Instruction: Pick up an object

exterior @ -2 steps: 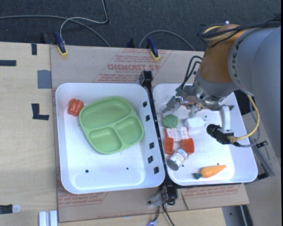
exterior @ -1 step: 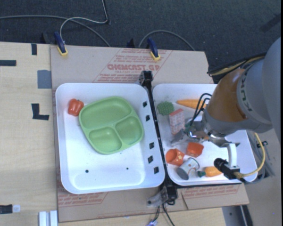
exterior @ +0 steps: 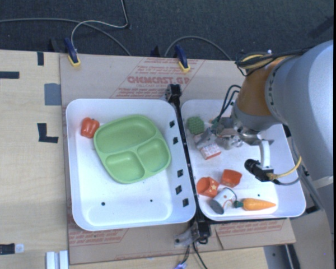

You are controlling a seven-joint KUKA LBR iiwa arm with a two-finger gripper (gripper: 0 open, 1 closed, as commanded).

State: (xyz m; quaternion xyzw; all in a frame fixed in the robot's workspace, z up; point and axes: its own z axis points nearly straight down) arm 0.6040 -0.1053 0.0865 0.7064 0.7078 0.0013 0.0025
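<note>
My gripper (exterior: 217,134) sits low in the upper left part of the right bin (exterior: 294,206), right over a small white and red packet (exterior: 209,149) that lies tilted, its long axis running from upper left to lower right; whether my fingers are spread or closed I cannot tell, since my own wrist and the clutter around them hide the tips. Just above and to the left of the packet is a green knobbly item (exterior: 196,124), too small to name. Lower in the same bin an orange carrot (exterior: 258,204) lies almost level, its pointed end toward the right of the frame and its pale stub toward the left, beside a small dark grey piece (exterior: 215,207) I cannot make out. Two red-orange blocks (exterior: 208,186) sit just above them, near the bin's centre. In the left bin (exterior: 84,206) a green divided plate (exterior: 133,148) lies tilted, with a small red pepper (exterior: 89,127) just beside its upper left rim. Both bins rest on a cardboard sheet (exterior: 151,77) clamped to the pale wooden desk (exterior: 22,167), with dark carpet (exterior: 213,10) and loose cables across the top of the frame
</note>
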